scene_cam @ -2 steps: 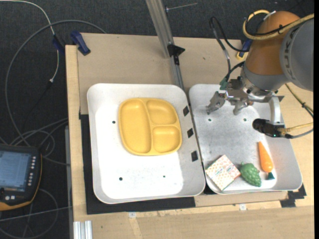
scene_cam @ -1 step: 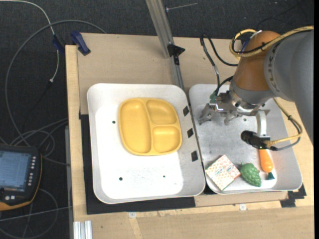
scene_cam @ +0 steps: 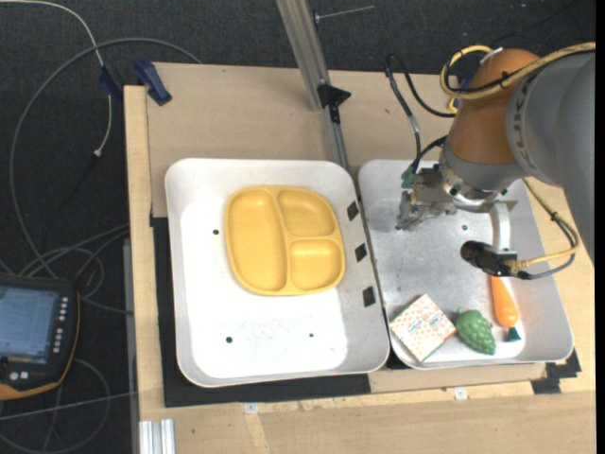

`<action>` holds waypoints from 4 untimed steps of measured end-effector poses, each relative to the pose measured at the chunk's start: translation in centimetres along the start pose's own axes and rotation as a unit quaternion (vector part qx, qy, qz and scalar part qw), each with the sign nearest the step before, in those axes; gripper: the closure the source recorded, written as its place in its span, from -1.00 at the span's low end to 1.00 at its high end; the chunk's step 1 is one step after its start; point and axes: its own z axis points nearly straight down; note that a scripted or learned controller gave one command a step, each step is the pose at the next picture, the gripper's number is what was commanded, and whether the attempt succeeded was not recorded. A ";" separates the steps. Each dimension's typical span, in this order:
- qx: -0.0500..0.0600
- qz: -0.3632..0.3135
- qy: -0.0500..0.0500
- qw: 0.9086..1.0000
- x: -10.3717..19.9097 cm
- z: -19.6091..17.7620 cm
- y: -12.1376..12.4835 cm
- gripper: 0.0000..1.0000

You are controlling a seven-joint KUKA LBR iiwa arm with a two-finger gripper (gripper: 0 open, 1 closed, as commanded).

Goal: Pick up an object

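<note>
My gripper point(scene_cam: 413, 212) hangs over the upper left part of the right bin point(scene_cam: 435, 263), above bare bin floor. Along that bin's front edge lie a small patterned box point(scene_cam: 423, 326), a green bumpy toy vegetable point(scene_cam: 475, 331) and an orange toy carrot point(scene_cam: 506, 301). All three sit well toward the front of the bin from the gripper, and nothing shows in its grasp. The arm's orange band point(scene_cam: 487, 121) rises above the wrist at the right.
A yellow divided plate point(scene_cam: 284, 239) lies in the left bin point(scene_cam: 203, 339). A metal pole point(scene_cam: 304, 45) slants down to the gap between the bins. A black cable end point(scene_cam: 480, 253) dangles by the carrot. A tablet point(scene_cam: 33, 334) rests off the bench at left.
</note>
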 end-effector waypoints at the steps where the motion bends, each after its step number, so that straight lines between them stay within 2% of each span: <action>1: 0.000 0.000 -0.001 1.000 0.0 -4.1 0.1 1.00; 2: -0.003 0.000 -0.001 1.000 0.0 -9.5 0.2 1.00; 3: 0.002 -0.002 0.001 1.000 5.1 -9.3 -1.7 1.00; 4: 0.002 0.000 0.000 1.000 9.3 -8.8 -4.2 1.00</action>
